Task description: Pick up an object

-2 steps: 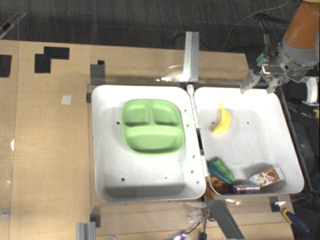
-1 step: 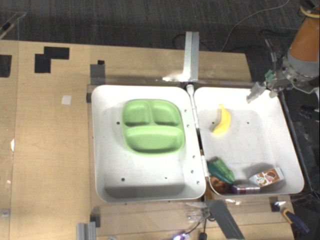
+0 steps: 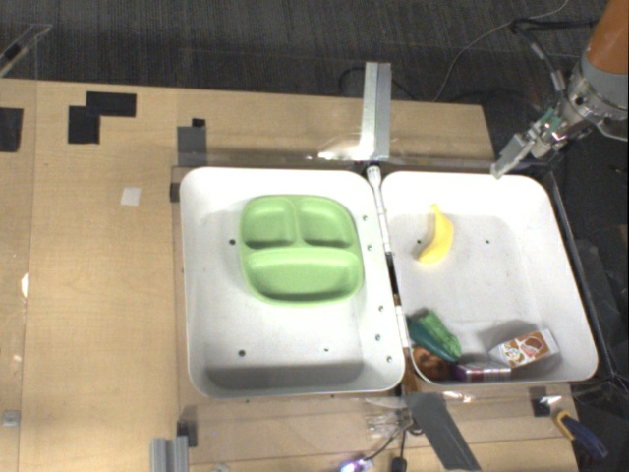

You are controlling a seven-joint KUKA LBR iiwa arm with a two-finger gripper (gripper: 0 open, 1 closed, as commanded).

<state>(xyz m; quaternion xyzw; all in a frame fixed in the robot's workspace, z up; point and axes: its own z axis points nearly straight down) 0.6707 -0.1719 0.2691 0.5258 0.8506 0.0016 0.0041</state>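
Yellow banana (image 3: 436,236) mid right bin (image 3: 556,264), untouched; gripper (image 3: 513,157) parked over back rim, nothing held, opening unreadable; approach step pending, needs swing in and descent onto banana.

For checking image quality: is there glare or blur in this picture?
In the camera view, glare shines on the metal divider behind the bins; the tool at the right bin's far corner looks slightly blurred; the banana and green tray are sharp.
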